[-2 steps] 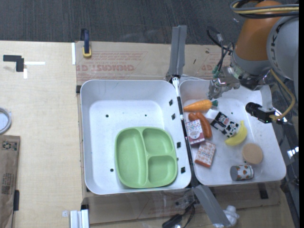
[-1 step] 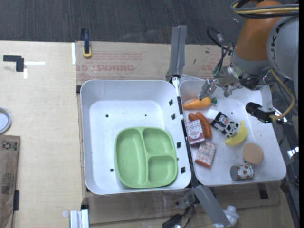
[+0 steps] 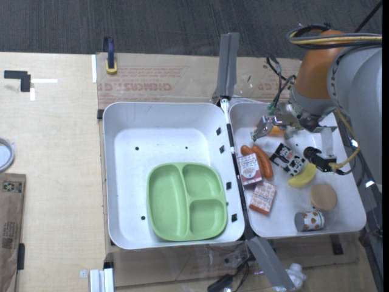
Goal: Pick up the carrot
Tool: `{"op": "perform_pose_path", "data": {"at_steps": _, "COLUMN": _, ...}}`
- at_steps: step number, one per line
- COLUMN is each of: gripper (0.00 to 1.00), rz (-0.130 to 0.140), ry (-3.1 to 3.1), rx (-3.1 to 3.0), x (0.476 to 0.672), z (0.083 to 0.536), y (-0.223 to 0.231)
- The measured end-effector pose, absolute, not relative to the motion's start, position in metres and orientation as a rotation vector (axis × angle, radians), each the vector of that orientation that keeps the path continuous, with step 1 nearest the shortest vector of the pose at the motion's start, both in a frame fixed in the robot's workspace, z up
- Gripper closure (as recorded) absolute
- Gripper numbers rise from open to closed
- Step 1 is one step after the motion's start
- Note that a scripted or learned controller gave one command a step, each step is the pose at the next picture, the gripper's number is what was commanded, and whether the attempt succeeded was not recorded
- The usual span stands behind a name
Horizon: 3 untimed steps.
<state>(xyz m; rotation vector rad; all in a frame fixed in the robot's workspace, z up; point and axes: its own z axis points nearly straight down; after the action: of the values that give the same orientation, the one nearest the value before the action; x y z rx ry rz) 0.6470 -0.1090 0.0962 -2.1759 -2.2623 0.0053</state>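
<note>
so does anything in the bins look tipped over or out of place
One thing: a small cup with an orange print lies on its side near the front of the right bin. The other items there lie loose and jumbled, though not spilled. The green divided plate in the left bin sits flat. Nothing looks damaged.
</note>
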Motion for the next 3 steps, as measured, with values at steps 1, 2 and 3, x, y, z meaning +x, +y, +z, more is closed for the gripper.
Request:
{"op": "perform_pose_path", "data": {"at_steps": 1, "gripper": 0.00, "rz": 0.014, "ry": -2.358, "rx": -2.060, "x": 0.655, "z": 0.125, "y": -0.145}}
{"op": "perform_pose_path", "data": {"at_steps": 2, "gripper": 0.00, "rz": 0.039, "ry": -2.569, "rx": -1.743, "x": 0.647, "z": 0.085, "y": -0.160}}
{"op": "perform_pose_path", "data": {"at_steps": 3, "gripper": 0.00, "rz": 0.022, "ry": -2.747, "rx": -1.453, "x": 0.649, "z": 0.120, "y": -0.182}}
